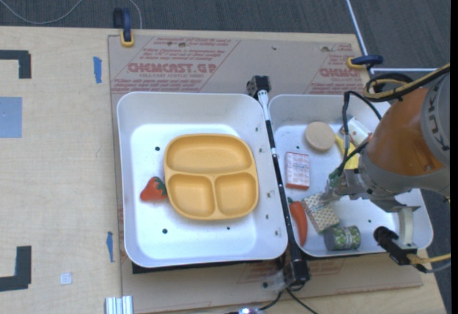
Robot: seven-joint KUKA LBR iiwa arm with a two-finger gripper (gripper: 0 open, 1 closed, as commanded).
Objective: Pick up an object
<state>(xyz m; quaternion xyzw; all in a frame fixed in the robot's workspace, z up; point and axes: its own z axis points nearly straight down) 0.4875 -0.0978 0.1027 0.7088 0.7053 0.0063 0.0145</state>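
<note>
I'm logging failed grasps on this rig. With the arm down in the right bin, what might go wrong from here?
1. The gripper sits at the corner of the waffle-patterned square, so it may only nudge that flat piece.
2. The carrot, the green can and the red-and-white packet crowd close, so a grab could push them or catch two.
3. The can lies on its side and may roll.

The left bin [136,162] holds a yellow divided plate [211,177] with a strawberry [152,190] touching its left edge. In the right bin [286,137] lie a round cracker [320,136], a red-and-white packet [298,169], a carrot [299,222], a checkered waffle piece [321,214] and a green can [342,237]. The gripper [336,187] hangs just above the waffle piece.
</note>
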